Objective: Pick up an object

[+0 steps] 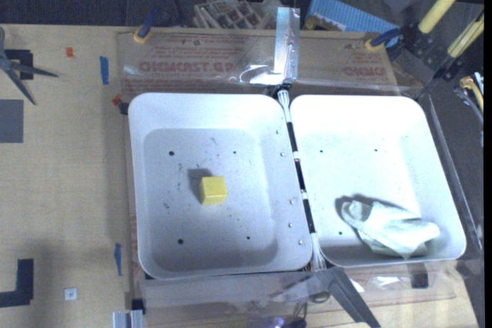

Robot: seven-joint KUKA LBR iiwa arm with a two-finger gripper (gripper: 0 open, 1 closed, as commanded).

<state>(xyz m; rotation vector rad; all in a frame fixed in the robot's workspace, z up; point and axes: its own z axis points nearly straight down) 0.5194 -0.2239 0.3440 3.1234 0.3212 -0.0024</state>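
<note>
A small yellow block [214,190] lies near the middle of the left bin [154,119], resting flat on the bin floor. A crumpled white cloth-like object [392,230] sits in the near right corner of the right bin [361,115], with a darker fold along its left edge.
The two white bins stand side by side on a wooden bench [61,165], joined along a central seam [296,165]. A clear plastic sheet [254,61] lies behind them. Blue clamps [146,25] and clutter sit at the bench's far edge.
</note>
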